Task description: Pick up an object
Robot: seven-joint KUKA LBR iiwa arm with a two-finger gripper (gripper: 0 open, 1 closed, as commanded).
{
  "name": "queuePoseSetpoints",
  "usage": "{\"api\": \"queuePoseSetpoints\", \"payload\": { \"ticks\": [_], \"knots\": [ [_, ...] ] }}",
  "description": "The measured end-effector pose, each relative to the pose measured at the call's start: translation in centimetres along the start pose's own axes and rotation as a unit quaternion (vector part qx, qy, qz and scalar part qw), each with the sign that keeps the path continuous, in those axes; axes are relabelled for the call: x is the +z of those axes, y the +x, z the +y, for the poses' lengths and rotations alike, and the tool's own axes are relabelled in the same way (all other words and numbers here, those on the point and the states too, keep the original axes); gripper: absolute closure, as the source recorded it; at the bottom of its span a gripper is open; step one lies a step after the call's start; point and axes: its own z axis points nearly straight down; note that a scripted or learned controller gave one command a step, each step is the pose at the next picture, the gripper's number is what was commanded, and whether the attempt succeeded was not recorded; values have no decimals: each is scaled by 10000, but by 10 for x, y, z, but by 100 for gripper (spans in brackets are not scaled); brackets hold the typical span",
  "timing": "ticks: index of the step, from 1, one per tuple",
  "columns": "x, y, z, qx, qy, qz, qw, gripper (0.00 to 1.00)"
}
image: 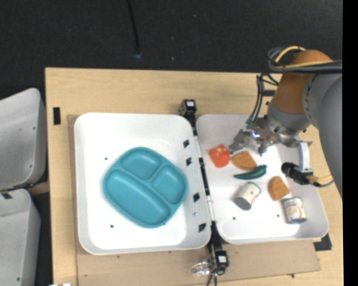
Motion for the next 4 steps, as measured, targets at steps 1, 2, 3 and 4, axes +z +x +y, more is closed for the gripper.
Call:
{"api": "queuePoseSetpoints", "payload": {
  "ticks": [1,2,3,4],
  "knots": [
    [-13,-1,1,7,-29,-10,10000,100],
    [-74,-1,11,-39,-40,1,10000,100],
    [-128,-6,2,-19,-37,-1,10000,100],
    [-186,-16,-1,-9,-44,-5,10000,100]
  ]
}}
